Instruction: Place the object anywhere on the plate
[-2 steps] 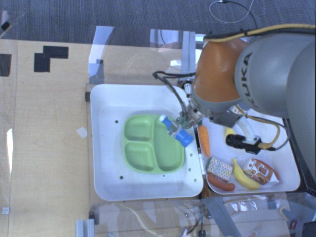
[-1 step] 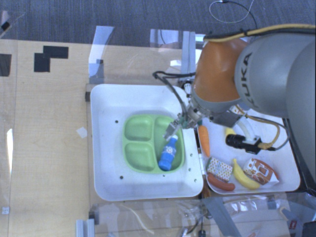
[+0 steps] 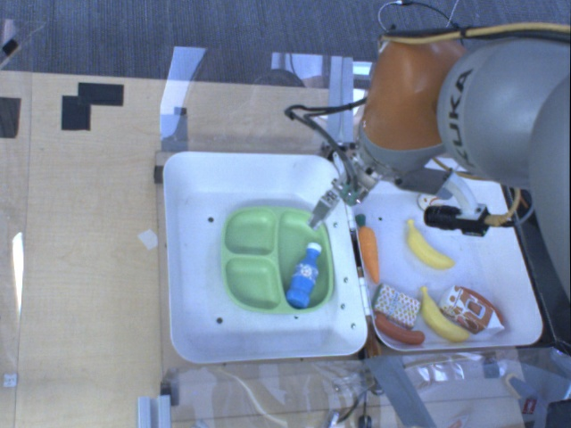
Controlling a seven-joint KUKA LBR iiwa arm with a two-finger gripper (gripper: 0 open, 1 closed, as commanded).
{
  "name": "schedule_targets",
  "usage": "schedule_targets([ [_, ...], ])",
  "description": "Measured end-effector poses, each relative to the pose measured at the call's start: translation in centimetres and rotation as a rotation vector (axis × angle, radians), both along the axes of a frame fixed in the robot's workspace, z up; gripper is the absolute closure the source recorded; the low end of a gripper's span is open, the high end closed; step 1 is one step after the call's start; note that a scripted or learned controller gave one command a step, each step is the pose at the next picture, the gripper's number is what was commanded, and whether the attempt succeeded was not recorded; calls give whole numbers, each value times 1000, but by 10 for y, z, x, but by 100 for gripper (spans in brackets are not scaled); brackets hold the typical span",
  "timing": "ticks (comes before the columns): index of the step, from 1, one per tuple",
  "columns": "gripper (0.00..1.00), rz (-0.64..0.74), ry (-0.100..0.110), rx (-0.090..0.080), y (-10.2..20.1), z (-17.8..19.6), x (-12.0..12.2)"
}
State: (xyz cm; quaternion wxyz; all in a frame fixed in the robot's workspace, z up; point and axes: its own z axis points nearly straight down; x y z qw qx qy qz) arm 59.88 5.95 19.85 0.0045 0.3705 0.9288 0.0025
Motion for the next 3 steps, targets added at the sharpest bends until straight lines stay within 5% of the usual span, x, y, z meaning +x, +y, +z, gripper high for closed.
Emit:
schedule_targets([
  [1,0,168,0,-3,-37,-12,67],
  [3,0,167,0,-2,-37,-12,67],
])
